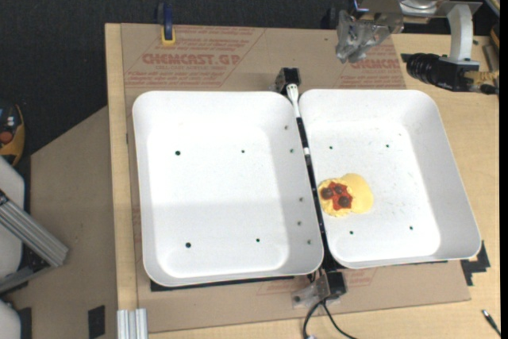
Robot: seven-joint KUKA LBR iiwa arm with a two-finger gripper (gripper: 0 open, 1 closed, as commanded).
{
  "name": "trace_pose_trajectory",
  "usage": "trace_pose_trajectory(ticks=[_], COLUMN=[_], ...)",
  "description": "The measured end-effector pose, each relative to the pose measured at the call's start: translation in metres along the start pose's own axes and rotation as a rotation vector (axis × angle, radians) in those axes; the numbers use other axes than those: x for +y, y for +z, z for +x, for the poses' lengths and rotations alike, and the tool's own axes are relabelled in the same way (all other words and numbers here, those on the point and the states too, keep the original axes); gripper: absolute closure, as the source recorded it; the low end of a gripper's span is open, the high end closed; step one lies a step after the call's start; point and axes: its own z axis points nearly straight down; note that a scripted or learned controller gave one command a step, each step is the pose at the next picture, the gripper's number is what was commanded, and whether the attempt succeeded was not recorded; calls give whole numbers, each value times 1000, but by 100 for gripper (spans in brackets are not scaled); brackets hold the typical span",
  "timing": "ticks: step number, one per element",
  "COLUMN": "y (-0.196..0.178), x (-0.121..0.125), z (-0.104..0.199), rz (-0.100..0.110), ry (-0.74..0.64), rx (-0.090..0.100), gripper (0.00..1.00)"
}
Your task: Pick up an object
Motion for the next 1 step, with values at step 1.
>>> trace_pose_trajectory(ticks=[1], y=[104], x=[15], z=[41], rz=[1], ry=[3], rx=[-2], gripper=[100])
